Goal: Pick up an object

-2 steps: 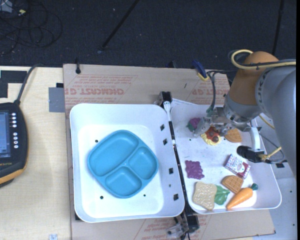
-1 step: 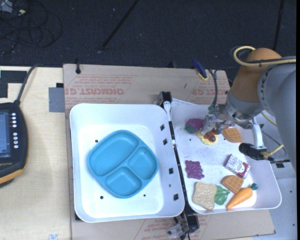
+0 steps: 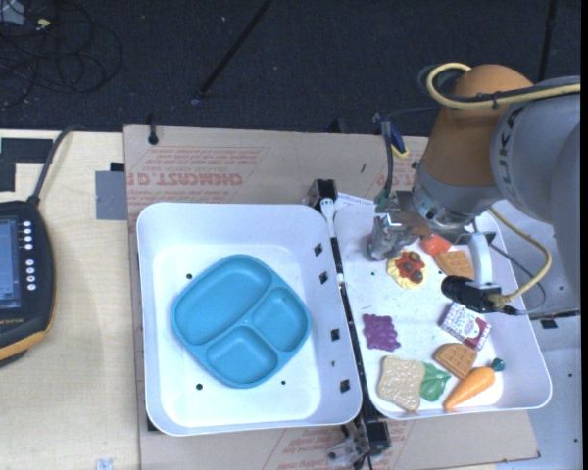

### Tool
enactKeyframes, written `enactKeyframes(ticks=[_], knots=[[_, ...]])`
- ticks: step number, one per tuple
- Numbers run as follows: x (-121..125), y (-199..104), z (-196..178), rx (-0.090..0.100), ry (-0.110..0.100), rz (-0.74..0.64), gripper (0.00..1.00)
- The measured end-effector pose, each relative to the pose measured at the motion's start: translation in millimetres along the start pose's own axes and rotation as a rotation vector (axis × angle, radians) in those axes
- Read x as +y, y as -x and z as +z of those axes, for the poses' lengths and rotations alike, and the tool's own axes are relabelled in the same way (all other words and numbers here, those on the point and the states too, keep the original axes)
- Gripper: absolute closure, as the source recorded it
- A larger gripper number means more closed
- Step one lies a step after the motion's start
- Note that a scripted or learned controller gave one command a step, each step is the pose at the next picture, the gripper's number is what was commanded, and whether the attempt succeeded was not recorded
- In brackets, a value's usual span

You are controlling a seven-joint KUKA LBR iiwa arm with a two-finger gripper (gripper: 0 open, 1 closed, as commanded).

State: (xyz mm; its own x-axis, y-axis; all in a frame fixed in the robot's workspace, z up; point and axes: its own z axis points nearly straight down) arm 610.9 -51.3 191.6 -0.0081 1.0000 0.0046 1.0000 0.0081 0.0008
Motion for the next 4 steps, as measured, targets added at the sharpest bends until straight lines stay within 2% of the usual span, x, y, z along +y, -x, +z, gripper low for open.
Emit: enactKeyframes(ticks=[1,2,3,4], knots=[[-1,6,6,-0.004,-0.006,0.007,0.0],[32,49,98,-0.005,-0.008,0.009,0.0],[31,86,106,-0.006,-0.005,0.009,0.0],[32,32,106,-0.002,-0.007,0.004,0.0]])
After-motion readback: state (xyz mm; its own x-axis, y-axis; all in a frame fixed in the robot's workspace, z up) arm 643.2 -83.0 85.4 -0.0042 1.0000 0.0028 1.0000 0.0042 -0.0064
